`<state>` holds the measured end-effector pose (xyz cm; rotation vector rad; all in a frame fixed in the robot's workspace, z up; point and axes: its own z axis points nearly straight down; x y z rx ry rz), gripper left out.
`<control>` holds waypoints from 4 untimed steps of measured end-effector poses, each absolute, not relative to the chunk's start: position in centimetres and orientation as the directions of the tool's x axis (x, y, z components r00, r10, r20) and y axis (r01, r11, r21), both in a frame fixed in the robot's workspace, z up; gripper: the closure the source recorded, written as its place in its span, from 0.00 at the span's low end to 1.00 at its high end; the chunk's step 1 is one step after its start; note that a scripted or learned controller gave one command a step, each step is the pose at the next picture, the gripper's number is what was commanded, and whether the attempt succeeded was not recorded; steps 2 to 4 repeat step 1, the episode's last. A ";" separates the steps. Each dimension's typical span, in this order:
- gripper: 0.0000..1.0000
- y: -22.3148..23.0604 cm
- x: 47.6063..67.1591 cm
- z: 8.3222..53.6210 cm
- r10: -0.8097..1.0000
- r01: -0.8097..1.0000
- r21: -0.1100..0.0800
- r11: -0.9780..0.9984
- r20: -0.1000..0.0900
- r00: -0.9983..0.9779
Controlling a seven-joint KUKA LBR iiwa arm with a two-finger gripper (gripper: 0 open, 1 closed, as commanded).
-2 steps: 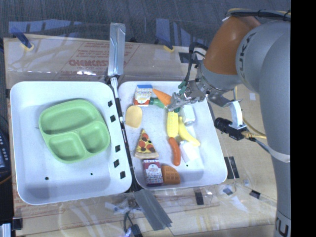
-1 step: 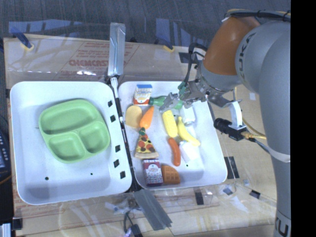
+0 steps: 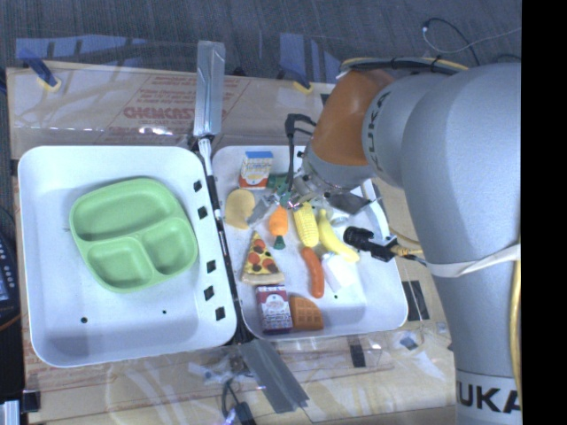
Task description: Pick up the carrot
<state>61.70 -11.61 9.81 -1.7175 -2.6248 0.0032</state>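
Carrot (image 3: 279, 221) in right bin (image 3: 381, 304), between pizza slice (image 3: 260, 259) and corn cob (image 3: 306, 224), just below gripper (image 3: 288, 200). Gripper low over the bin's upper middle; open or closed: cannot tell. Green divided plate (image 3: 133, 233) in left bin (image 3: 53, 326).

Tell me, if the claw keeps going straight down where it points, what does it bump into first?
Probably the carrot. The claw hangs right above its green end in the right bin, with the corn just beside. Depth is hard to judge from this one slanted view, so it could touch the corn instead.
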 end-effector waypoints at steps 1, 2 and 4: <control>1.00 -11.5 61.8 10.9 0.914 0.914 -0.003 0.405 0.002 -0.405; 1.00 -11.5 61.8 10.9 0.914 0.914 -0.003 0.405 0.002 -0.405; 1.00 -11.5 61.8 10.9 0.914 0.914 -0.003 0.405 0.002 -0.405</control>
